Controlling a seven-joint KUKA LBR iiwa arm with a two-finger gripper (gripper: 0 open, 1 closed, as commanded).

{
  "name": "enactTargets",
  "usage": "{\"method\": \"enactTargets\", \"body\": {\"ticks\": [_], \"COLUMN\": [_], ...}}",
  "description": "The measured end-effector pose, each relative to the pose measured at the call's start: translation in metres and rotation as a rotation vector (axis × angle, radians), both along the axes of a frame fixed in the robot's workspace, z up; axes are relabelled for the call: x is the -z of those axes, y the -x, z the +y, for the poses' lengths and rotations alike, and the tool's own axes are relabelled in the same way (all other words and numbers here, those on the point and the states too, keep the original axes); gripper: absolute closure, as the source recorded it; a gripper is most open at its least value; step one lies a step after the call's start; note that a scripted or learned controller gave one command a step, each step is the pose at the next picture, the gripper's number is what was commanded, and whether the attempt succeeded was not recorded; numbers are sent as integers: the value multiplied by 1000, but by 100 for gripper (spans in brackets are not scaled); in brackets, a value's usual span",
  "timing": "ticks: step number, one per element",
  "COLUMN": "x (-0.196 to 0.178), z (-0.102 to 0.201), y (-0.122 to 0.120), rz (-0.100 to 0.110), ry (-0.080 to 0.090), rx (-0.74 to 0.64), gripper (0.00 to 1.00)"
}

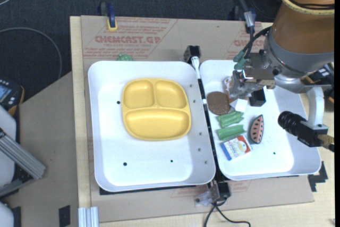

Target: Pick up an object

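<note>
- We see the end effector (240, 84) low over the right bin's (281, 165) far-left part, just beside a brown round piece (217, 102).
- That piece lies just toward the camera and left of it; green pods (230, 124) stretch left-right beyond.
- Whether anything is pinched, or how the tips stand, we cannot tell; shadow probably hides them.
- The board on the counter (127, 39) reads "CHEMCAST GP".

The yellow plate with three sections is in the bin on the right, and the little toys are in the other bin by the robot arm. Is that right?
Not quite. The camera view shows the yellow three-section plastic plate in the left white bin, not the right one. The little toys, such as the brown round piece and green pea pods, do lie in the other white bin, by the arm.
</note>
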State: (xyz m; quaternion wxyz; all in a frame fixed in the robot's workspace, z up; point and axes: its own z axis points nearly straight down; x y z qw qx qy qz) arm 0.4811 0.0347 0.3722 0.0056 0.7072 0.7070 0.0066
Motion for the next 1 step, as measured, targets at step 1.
{"method": "enactTargets", "body": {"ticks": [1], "x": [-32], "z": [48], "y": [1], "rz": [11], "ry": [-1], "rx": [-7], "gripper": [100]}}
